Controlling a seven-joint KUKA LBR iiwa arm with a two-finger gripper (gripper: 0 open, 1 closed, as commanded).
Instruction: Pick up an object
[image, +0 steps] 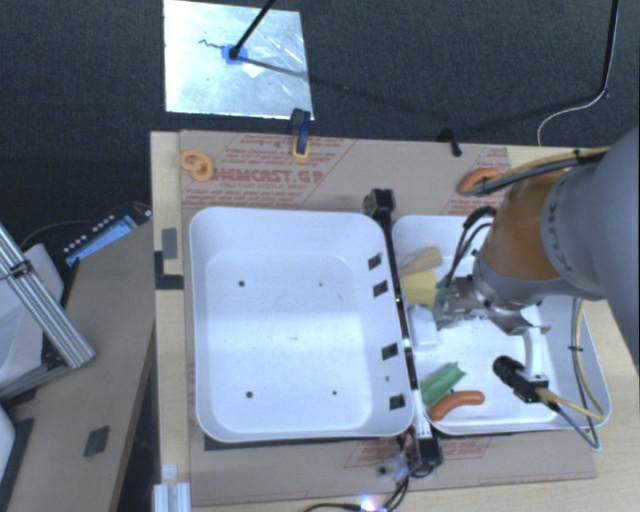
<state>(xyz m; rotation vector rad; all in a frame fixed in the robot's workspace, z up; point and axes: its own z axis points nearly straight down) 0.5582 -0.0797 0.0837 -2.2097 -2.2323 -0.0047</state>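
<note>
Cardboard-covered tabletop (250, 165) under both bins; in the right white bin (590, 380), a pale yellow banana-shaped piece (420, 287) lies just beside my jaws (447, 310). I cannot tell their state. A skewed descent might nudge it toward the green pod-shaped piece (441, 379).

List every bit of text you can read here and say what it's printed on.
None can be quoted.
Red print on the brown board under the bins: several lines, too blurred to read.
Markings on the blue-lit device at the left: too small to read.
</note>
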